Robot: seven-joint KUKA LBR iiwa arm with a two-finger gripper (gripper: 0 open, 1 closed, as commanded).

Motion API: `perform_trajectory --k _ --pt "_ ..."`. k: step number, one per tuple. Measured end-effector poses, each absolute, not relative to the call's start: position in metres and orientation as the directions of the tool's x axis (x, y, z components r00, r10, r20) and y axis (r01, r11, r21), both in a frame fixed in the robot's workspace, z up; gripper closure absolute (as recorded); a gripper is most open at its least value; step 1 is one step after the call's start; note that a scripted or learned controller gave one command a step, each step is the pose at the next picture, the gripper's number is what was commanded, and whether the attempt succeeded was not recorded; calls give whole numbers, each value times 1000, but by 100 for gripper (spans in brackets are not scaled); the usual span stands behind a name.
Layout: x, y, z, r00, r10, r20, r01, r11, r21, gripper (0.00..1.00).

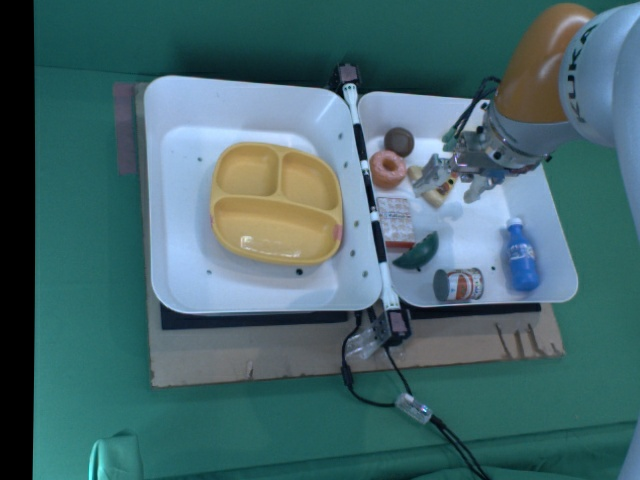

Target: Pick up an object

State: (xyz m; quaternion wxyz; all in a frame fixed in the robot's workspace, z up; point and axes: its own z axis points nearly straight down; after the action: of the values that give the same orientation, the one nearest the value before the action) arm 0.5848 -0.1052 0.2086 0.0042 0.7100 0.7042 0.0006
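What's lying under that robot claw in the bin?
Beneath the gripper, in the right bin, a small yellowish toy pokes out. The gripper covers its upper part, so I can't tell what it is.

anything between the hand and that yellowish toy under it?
Nothing visible. The hand hangs right over the yellowish toy in the right bin. The donut lies just to its left, close but apart.
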Motion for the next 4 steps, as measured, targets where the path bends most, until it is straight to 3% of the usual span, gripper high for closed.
perform_trajectory --k 1,2,3,4 --pt "587 -107 224 14 1000 -8 1000 -14 21 100" --pt "587 -107 224 14 1000 -8 1000 -14 20 0" --pt "589 -110 239 21 1000 -12 999 -21 33 100" --pt "589 -110 239 21 1000 -12 999 -21 33 0"
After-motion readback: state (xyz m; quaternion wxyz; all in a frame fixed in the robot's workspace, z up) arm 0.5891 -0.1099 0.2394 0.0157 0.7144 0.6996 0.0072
